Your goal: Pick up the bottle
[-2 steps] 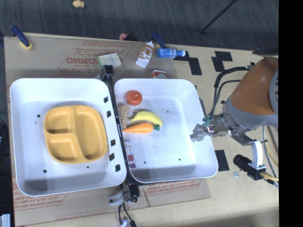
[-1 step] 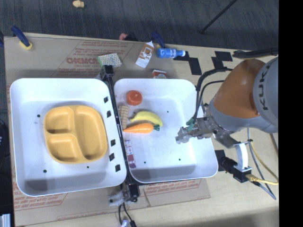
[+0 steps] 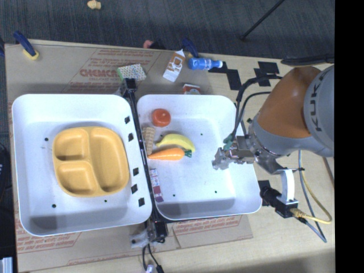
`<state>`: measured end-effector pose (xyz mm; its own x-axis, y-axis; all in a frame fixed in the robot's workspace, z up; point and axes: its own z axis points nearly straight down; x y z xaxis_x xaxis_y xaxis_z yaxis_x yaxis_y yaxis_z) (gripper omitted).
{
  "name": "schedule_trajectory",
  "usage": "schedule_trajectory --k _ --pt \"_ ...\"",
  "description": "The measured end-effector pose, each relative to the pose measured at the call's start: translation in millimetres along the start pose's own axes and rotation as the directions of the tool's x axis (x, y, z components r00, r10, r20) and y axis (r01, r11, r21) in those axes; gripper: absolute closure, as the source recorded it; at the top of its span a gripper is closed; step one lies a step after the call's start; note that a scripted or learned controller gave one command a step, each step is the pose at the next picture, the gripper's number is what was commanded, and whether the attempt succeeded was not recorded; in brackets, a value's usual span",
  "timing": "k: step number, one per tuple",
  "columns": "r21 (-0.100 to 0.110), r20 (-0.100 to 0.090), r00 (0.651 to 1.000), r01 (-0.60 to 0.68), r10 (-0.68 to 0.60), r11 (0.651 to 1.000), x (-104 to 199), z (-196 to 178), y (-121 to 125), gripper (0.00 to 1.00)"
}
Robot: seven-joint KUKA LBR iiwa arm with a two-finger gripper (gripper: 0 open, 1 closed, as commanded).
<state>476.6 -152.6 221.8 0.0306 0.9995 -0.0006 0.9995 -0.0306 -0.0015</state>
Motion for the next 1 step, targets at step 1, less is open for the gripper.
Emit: schedule_trajectory --k 1 --pt "-0.001 0.000 0.997 -0.083 0.083 0.997 32.4 -11.5 -0.9 1.00"
